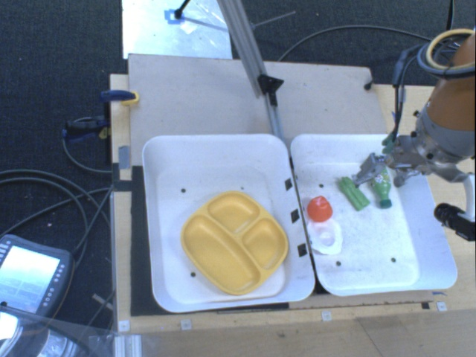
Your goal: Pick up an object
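Observation:
In the right bin [416,274] lie two green objects: a ridged green piece [354,193] and, just to its right, a small green bottle [383,192]. A red round object [320,209] sits near the bin's left wall, and a white ring-like piece [327,237] lies just below it. My gripper [375,171] hangs low over the upper middle of the right bin, right above the two green objects. The bottle's top end reaches under the gripper; I cannot tell whether they touch.
The left bin [171,162] holds a yellow divided plate [234,241] in its lower half. A slanted metal pole [249,43] crosses the bench above the bins' shared wall. Cables and a tablet lie off the bench to the left.

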You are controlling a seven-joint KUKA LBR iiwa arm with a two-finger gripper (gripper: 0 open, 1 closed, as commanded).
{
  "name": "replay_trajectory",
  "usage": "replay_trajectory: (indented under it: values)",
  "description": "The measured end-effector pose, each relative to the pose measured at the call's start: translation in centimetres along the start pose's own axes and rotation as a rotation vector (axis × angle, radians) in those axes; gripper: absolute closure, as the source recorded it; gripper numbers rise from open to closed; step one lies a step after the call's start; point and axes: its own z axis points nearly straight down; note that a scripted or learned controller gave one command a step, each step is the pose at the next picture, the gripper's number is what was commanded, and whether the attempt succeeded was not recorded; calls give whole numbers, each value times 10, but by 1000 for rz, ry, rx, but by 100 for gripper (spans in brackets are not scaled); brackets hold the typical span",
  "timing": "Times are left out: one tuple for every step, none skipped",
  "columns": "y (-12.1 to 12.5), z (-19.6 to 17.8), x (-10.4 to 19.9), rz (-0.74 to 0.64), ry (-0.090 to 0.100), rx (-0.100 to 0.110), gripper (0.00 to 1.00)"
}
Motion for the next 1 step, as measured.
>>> replay_trajectory:
  values:
    - [0,0,0,2,0,-1,0]
